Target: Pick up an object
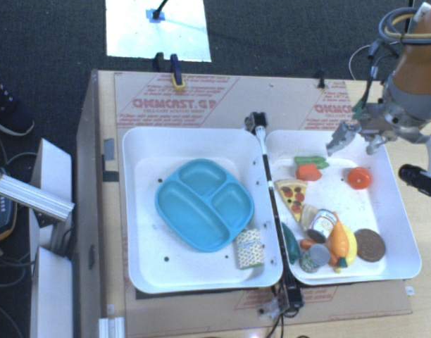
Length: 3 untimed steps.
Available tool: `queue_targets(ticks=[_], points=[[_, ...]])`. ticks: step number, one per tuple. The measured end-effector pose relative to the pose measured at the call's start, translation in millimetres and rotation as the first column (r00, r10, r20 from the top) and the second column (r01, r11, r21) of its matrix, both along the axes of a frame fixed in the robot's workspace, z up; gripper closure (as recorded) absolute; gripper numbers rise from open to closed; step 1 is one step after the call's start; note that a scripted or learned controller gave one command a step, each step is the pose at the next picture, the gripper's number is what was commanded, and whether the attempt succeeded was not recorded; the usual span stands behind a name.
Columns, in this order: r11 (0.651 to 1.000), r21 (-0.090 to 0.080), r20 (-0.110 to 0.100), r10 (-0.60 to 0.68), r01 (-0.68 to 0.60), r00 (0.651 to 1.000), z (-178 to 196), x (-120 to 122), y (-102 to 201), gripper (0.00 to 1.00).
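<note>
It was a robotics lab or test room. A grey industrial arm (405, 83) with loose hoses reached over a bench (201, 97) topped with printed cardboard, and two white bins (201, 136) sat side by side, clamped at the bench's far edge. The bins held toy food (321, 224) and a blue divided plate (203, 204). Dark carpet (46, 34) lay beyond the bench, with aluminium framing (32, 192) off its left edge.

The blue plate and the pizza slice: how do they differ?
The blue plate is large, rounded and divided into compartments; the pizza slice is small, triangular and yellow with red spots. The plate lies in the left bin, the slice in the right bin. Both lie flat.
</note>
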<state>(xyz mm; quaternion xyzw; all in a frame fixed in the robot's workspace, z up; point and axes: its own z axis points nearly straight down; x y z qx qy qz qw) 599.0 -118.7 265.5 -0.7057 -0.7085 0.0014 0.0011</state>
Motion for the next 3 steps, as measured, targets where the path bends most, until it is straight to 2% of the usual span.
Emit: queue_targets(ticks=[1,2,3], points=[[1.000,0.001,-0.002,0.001,-0.001,1.000,-105,27,21,0.00],[1.000,0.001,-0.002,0.000,0.000,1.000,-164,41,16,0.00],[1.000,0.001,-0.003,0.002,-0.002,1.000,-156,42,16,1.00]])
